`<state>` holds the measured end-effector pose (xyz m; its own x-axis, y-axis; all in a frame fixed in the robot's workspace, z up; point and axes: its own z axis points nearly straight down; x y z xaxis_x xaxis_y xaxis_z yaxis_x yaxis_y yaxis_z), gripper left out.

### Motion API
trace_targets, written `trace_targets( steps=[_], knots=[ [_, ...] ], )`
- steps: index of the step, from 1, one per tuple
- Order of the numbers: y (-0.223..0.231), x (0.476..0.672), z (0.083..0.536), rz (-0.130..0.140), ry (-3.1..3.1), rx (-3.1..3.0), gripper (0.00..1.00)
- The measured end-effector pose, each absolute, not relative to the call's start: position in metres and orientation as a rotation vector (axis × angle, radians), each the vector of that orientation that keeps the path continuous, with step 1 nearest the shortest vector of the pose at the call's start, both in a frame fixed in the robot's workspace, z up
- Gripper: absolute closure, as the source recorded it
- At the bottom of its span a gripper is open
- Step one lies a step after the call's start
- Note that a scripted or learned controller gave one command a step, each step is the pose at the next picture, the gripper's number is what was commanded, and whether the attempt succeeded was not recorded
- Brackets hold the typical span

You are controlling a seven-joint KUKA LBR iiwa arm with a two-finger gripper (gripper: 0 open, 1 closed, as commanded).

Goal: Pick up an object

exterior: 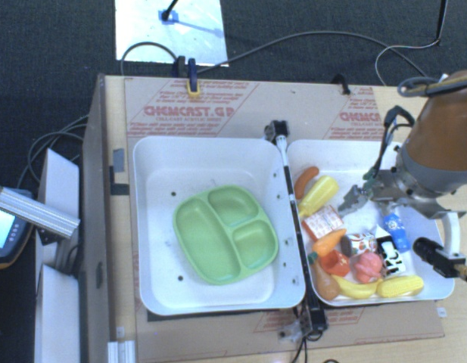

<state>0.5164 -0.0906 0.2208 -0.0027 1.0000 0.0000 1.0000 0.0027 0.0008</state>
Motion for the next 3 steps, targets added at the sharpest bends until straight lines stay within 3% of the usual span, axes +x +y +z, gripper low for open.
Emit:
trace_targets(
  steps=[1, 2, 3],
  knots=[
    [-0.084, 0.492, 0.117, 0.011, 2.216, 2.213, 0.0],
    [-0.145, 0.489, 0.167, 0.002, 2.219, 2.219, 0.0],
    [-0.164, 0.492, 0.105, 0.013, 2.211, 2.206, 0.0]
  ],
)
